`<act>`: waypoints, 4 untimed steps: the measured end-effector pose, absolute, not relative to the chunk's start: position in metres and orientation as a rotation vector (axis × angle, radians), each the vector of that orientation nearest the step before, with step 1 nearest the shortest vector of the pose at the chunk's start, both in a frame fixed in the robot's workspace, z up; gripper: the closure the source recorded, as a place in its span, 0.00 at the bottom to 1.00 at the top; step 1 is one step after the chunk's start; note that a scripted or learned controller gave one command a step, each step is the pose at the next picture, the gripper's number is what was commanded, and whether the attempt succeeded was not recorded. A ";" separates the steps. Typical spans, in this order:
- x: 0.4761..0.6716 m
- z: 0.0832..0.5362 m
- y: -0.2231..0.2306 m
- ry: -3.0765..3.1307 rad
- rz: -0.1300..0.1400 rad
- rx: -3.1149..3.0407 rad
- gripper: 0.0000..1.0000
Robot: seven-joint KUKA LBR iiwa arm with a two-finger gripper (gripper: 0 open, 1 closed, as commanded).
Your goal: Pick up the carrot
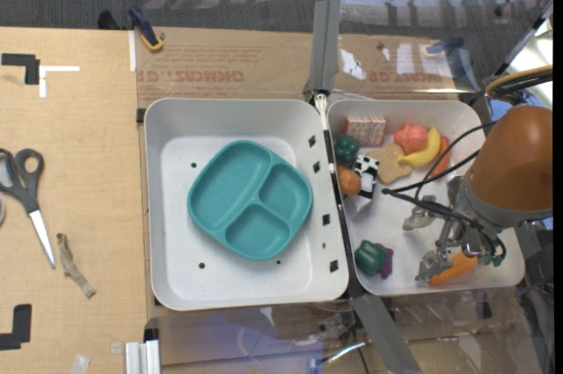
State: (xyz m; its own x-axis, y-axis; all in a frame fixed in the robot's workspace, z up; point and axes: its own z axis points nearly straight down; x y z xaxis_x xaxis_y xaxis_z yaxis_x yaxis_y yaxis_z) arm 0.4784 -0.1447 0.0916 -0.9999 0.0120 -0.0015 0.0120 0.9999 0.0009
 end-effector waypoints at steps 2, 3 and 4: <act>0.481 0.102 -0.210 3.127 -0.002 -0.211 1.00; 0.493 0.191 -0.164 3.097 0.000 -0.500 1.00; 0.518 0.231 -0.130 2.929 0.001 -1.125 1.00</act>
State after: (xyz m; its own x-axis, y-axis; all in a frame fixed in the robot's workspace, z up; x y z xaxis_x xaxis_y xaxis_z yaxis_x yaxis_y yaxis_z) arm 0.5178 -0.1296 0.2310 -0.7430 -0.6693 -0.0043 -0.6693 0.7430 -0.0008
